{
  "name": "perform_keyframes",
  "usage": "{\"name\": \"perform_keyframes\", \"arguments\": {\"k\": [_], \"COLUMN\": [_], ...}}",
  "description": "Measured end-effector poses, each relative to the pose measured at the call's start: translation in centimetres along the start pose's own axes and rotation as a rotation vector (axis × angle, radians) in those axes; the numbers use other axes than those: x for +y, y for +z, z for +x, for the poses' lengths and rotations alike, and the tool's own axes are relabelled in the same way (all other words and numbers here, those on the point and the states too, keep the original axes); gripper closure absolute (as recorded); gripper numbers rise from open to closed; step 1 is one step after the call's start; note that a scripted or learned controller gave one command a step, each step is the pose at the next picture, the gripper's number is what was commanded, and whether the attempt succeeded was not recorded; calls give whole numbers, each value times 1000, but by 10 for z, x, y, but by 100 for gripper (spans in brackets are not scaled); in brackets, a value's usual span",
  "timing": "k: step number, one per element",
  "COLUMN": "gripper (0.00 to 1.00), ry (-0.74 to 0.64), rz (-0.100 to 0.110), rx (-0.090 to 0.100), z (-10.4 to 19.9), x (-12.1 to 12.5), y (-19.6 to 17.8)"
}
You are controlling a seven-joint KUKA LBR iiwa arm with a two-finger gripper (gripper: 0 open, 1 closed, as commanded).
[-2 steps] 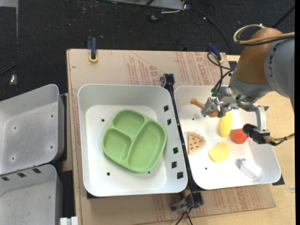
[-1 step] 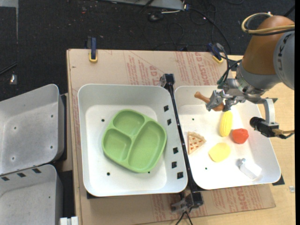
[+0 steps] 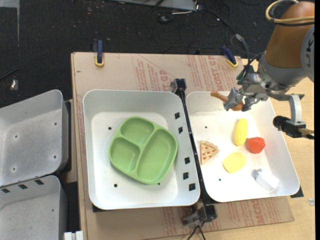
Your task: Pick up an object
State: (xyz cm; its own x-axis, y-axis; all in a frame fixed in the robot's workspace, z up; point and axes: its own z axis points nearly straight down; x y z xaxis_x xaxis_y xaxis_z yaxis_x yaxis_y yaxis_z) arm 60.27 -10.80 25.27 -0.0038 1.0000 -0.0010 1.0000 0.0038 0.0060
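**Gripper over the far end of the right bin, an orange thing at its tip**

The arm point(image 3: 287, 39) comes in from the upper right of the frame. Its gripper point(image 3: 239, 100) is at the upper left part of the right bin point(image 3: 285, 184), close to the bin's far wall. An orange object point(image 3: 220, 95), long and thin like a carrot, sticks out to the left just beside the gripper tip. If it is between the fingers or only next to them, I cannot tell, and also I cannot tell if the gripper is apart or together.

Lower in the same bin lie a yellow corn cob point(image 3: 241, 131), a red round object point(image 3: 256, 144) just beside it on the right, a yellow lemon-like piece point(image 3: 234, 162), a pizza slice point(image 3: 208, 151) near the bin's left wall, and a small white object point(image 3: 264, 179) in the lower right corner.

The left bin point(image 3: 100, 184) holds a green divided plate point(image 3: 144, 149) with three compartments, lying flat in the middle.
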Motion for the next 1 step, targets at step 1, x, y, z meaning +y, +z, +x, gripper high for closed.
{"name": "perform_keyframes", "arguments": {"k": [1], "gripper": [100], "ry": [0], "rz": [0], "rx": [0], "z": [0], "x": [2], "y": [-43]}}
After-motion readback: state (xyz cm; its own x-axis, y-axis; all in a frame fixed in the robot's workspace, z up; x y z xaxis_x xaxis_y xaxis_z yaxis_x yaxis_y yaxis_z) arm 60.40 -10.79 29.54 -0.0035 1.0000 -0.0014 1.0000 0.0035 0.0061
